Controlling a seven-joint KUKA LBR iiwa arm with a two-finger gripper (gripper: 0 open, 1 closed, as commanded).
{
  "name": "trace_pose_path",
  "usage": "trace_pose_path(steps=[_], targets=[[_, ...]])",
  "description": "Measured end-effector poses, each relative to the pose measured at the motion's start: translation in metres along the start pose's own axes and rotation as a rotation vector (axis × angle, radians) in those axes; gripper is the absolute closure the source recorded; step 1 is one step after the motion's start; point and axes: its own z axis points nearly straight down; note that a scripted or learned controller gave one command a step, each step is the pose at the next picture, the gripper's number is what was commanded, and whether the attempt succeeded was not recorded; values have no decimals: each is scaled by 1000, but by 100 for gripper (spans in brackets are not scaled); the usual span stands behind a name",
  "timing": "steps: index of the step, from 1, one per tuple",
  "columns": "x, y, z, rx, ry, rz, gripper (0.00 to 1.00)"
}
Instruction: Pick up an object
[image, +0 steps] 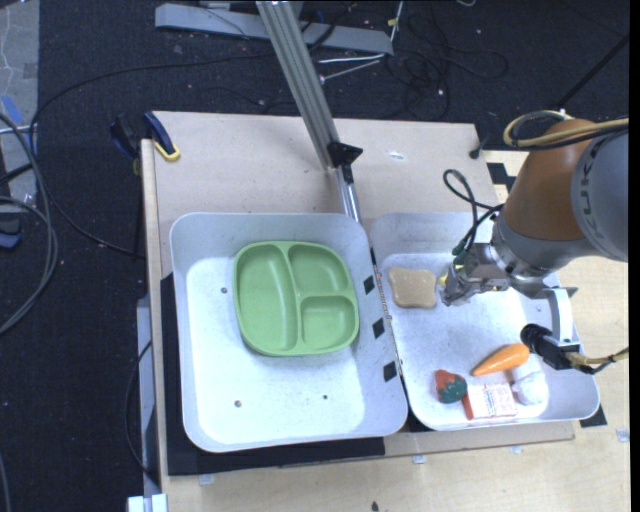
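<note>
Arm: the grey arm (565, 200) reached in from the right, over the right bin (425, 235).
Gripper: the gripper (456, 285) hung low in that bin, just right of the bread (411, 288).
Jaws: whether they stood wide or narrow could not be told; the wrist hid them, and nothing showed between them.
Bread: a tan slice lying flat at the bin's far left, possibly touching the gripper's tip, though the view was too coarse to be sure.
Other candidates: a carrot (500, 359), a red-and-green piece (450, 386) and a small box (489, 401) lay together at the near right, well apart from the gripper.
Step in hand: likely lining up on the bread. A flat slice wants the jaws centred over it and pressed low, or they will skid off its edge.
Left bin: the left bin (200, 330) held a green tray (296, 298).
Tabletop: pale tabletop (240, 160), with a blue-and-yellow tool (160, 137) at its far left corner.
Room: dark floor (70, 60) with cables around.
</note>
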Motion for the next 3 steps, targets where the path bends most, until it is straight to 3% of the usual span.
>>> trace_pose_path(steps=[2,3], targets=[[-3,3,-120,-3,0,-4,100],[46,5,-110,4,2,-8,100]])
